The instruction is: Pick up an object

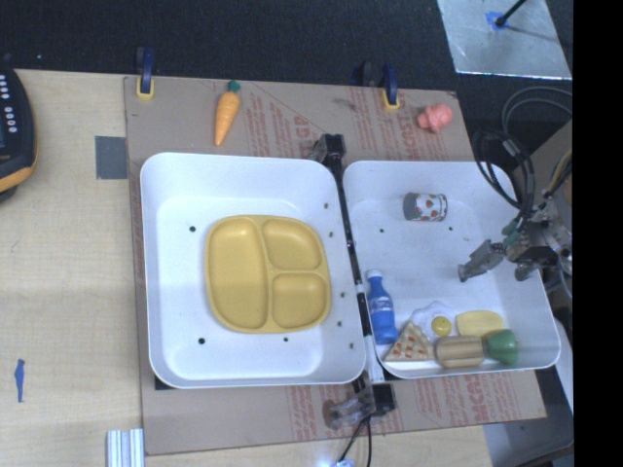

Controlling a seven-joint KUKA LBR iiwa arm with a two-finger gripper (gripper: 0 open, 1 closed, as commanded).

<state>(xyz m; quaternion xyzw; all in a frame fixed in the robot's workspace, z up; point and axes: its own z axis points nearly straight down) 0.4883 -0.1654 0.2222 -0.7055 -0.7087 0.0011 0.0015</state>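
the end effector [492, 259] sits at the 3 o'clock edge of the right bin [389, 188], its 2 fingers spread apart with nothing between them. it hangs over bare white floor, so the pick is not yet made.

candidates lie in that bin. a small printed can [425, 206] lies on its side toward 12 o'clock, alone and well apart from anything else. at 6 o'clock a cluster crowds together: a blue bottle [380, 307] against the bin's 9 o'clock wall, a pizza slice [409, 343], a hot dog [459, 351], a yellow piece [479, 322] and a green piece [501, 343], several touching.

judgement: the can looks like the cleaner target, since the fingers could straddle it without nudging neighbours. it may roll, so closing across its round sides, centred, seems wise. the cluster risks a glancing grasp.

the left bin [170, 188] holds a yellow divided plate [267, 272]. both bins rest on a cardboard sheet [282, 115] clamped to the desk [68, 261]; a toy carrot [226, 113] and a pink toy [435, 117] lie on the sheet at 12 o'clock.
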